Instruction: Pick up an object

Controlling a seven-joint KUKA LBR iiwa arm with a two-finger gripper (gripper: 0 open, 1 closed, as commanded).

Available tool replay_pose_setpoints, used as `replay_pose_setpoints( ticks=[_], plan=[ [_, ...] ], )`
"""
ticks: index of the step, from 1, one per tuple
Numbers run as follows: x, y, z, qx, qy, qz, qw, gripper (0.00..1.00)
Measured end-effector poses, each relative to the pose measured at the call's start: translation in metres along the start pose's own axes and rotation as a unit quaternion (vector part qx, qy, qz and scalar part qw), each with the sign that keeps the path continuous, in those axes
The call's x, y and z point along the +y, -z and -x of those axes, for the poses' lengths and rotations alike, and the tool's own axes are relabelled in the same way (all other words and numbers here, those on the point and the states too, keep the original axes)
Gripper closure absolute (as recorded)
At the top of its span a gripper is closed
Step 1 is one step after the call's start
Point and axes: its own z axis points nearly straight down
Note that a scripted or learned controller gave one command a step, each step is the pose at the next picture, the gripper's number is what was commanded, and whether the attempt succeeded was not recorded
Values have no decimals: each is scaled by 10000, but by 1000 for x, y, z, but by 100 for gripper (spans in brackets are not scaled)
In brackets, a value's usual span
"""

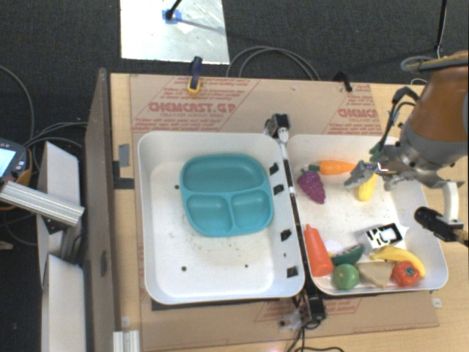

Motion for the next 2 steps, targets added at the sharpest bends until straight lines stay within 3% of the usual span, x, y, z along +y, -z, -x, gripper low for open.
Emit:
replay_pose_setpoints(
  ticks=[1, 2],
  plan=[
    [45, -91, -46, 14, 29, -22, 10000, 0],
    [98, -116, -38, 23, -24, -192, 9998, 0]
  ],
)
